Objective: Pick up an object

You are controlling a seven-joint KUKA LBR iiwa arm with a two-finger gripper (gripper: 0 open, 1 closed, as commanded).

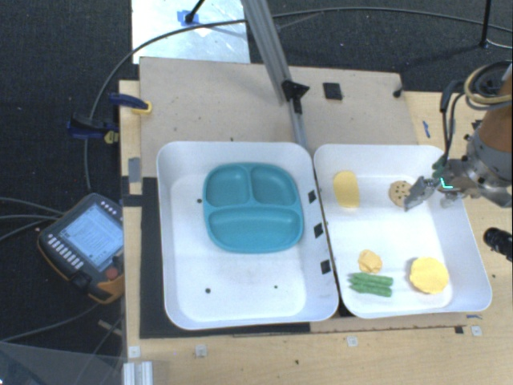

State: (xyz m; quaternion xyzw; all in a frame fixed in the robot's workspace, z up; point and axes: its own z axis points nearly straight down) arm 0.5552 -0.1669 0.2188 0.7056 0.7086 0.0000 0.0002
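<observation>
The right bin holds several toy foods. A pale yellow oblong piece lies near its back left, and a round brown cookie sits to the right of it. Along the front lie a small yellow lump, green beans and a yellow round piece. My gripper hovers over the bin's back right, just right of the cookie. Its fingers stand open with nothing between them, and the left fingertip is close beside the cookie.
The left bin holds a blue divided plate. A grey pole slants in from the back, ending near the bins' shared rim. A teach pendant lies off the bench at the left.
</observation>
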